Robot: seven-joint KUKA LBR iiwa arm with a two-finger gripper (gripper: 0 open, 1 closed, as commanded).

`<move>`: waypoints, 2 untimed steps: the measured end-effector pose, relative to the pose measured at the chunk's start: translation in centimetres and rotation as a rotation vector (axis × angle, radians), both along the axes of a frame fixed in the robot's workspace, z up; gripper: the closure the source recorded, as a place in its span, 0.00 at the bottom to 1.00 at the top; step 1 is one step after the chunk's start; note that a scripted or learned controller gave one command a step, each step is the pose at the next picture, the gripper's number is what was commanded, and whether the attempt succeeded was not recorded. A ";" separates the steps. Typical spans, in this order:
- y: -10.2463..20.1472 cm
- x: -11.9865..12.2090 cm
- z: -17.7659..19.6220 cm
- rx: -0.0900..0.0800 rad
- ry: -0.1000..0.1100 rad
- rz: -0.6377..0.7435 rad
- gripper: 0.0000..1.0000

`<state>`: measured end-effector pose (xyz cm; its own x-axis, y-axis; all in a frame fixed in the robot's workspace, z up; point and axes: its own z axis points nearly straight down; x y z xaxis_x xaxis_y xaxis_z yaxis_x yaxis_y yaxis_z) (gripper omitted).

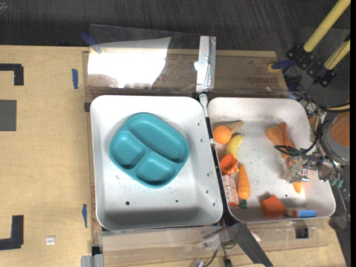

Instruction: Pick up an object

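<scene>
The right bin [261, 166] holds several toy foods. An orange ball [222, 134] and a yellow lemon [235, 144] lie at its left side, with an orange carrot [243, 183] and a red-orange packet [228, 164] just below them. An orange block [272, 205] and a small blue piece [306, 212] rest near the front wall. A long orange piece [280, 137] lies at the upper right. My gripper [298, 173] hangs low over the bin's right side, just below that long piece. A small orange bit [298, 187] shows under its tip.
The left bin [111, 193] carries a teal compartment plate [148, 149]. The arm's orange band [340, 138] and cables [317, 149] cross the right bin's right rim. Yellow poles [328, 18] stand at the back right. A clear plastic sheet [133, 65] lies behind the bins.
</scene>
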<state>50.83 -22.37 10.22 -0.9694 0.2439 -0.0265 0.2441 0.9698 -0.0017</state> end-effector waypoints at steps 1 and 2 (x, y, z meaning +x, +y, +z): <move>0.0 0.0 -0.1 0.001 0.001 0.000 0.00; 1.2 0.8 -1.3 0.004 0.014 -0.017 0.00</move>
